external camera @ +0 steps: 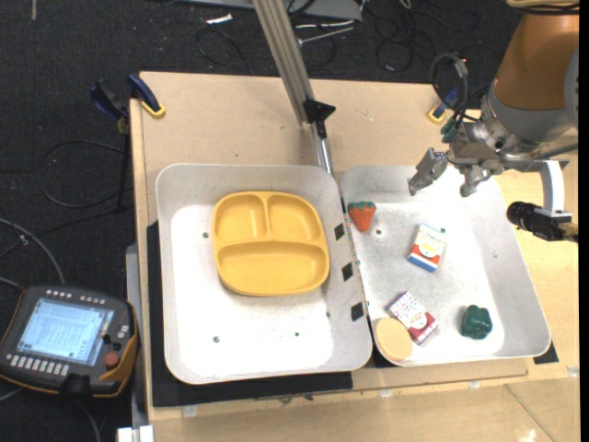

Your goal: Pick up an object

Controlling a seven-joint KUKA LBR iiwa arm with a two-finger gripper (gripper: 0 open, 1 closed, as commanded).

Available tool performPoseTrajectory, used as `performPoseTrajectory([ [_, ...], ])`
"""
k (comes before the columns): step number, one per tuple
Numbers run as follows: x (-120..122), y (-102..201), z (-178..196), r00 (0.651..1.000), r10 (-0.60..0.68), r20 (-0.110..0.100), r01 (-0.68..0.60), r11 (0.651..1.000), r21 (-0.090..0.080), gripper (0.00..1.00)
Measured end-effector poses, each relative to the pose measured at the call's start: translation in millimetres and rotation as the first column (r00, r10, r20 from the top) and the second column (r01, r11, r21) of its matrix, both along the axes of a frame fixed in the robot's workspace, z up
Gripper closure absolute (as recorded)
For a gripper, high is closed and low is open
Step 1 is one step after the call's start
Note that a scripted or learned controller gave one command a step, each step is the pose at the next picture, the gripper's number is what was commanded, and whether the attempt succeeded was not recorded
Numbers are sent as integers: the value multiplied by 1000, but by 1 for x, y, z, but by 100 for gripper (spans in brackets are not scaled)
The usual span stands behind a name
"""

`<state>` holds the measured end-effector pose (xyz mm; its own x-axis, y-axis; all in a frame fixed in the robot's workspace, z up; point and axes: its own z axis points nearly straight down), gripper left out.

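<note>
Gripper point(451, 178) hovers open and empty over the right white bin's point(515, 274) far edge; we should descend squarely over the small white-and-orange carton point(427, 247) lying mid-bin, fingers straddling it.

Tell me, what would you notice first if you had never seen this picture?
The big yellow divided plate in the left bin jumps out first. Next comes the arm's gripper, open, hanging over the far edge of the right bin, where a strawberry, a small carton and a green toy lie scattered.
</note>
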<state>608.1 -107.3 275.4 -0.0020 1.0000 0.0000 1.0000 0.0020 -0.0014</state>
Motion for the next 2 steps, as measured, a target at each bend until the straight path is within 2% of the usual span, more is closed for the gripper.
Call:
performPoseTrajectory([
  [1,0,0,0,1000,-1,0,1,1000,0,0],
  [2,-3,2,-64,1000,-2,-6,2,1000,0,0],
])
